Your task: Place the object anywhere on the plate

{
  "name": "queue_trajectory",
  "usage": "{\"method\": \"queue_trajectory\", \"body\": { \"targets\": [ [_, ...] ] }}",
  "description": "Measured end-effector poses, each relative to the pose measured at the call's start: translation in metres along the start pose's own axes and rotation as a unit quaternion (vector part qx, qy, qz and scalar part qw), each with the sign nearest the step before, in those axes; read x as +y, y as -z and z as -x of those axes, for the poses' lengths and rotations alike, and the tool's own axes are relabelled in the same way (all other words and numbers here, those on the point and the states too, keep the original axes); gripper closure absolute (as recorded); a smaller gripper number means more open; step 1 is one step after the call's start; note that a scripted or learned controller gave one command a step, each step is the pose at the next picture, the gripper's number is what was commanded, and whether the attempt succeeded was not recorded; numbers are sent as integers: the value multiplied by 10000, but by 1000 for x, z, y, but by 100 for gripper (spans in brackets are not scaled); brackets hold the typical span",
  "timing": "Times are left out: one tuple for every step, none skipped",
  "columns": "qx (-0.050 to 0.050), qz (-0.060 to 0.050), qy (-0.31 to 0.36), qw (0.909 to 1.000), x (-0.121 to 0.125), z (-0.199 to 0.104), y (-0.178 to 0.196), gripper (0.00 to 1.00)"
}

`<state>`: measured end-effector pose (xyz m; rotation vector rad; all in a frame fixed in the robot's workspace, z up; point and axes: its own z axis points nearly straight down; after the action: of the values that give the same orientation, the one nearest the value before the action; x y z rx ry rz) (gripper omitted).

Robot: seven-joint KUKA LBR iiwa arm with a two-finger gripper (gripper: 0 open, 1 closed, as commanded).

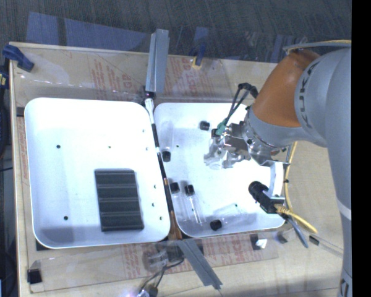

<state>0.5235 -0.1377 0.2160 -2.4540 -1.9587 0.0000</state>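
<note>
A KUKA arm point(309, 98) reached in from the bench's right edge and hung its tool point(226, 150) over the middle of the right bin point(185, 113), where glare and the wrist hid whether it was released, clenched or grasping anything; that could not be told. The dark ribbed plate point(118, 200) lay in the left bin point(62, 122), toward the bench's near edge, its long axis running from far edge to near edge with the ribs crossing it. Small black pieces point(203, 126) dotted the right bin, and which one was the object was unclear. Done well, the step would likely call for a confirmed grip, then a lift clear of the wall between the bins.
</note>
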Motion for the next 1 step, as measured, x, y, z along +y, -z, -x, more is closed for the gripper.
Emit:
{"method": "queue_trajectory", "body": {
  "targets": [
    [-2, 1, -1598, 9872, -9, -61, -5, 100]
  ]
}}
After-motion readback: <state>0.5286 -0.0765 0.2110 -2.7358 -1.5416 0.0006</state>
